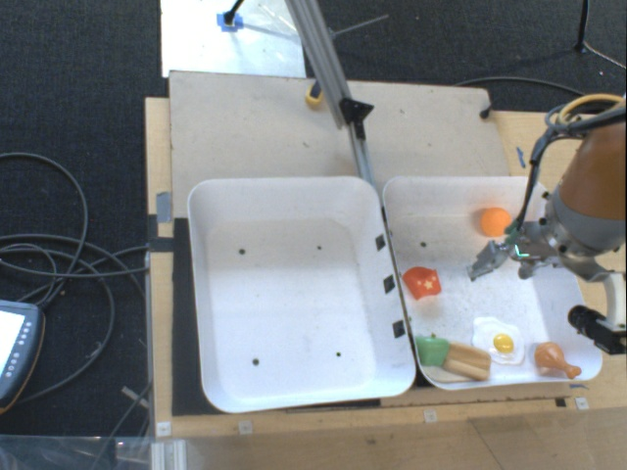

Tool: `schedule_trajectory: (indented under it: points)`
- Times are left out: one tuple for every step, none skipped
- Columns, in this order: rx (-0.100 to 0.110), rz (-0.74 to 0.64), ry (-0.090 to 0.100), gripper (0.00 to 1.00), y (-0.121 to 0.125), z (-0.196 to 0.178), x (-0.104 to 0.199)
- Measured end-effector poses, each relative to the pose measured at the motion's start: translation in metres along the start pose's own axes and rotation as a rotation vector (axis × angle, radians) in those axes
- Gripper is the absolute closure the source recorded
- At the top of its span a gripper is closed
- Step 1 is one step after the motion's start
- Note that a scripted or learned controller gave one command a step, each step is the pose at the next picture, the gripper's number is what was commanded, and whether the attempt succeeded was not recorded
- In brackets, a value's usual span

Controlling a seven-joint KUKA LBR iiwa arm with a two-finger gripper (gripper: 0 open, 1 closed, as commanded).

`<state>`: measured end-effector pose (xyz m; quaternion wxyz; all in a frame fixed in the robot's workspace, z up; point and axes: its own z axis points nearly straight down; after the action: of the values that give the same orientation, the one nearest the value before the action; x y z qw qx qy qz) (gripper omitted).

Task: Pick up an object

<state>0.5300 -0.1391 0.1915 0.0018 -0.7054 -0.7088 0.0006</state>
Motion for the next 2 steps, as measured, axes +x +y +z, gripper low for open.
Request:
schedule_trajectory:
  points:
    - [-0.004, 0.002, -0.001, 0.00, 0.001, -0.002, 0.000]
    - [0.001, 0.005, -0.001, 0.00, -0.002, 0.057, -0.008]
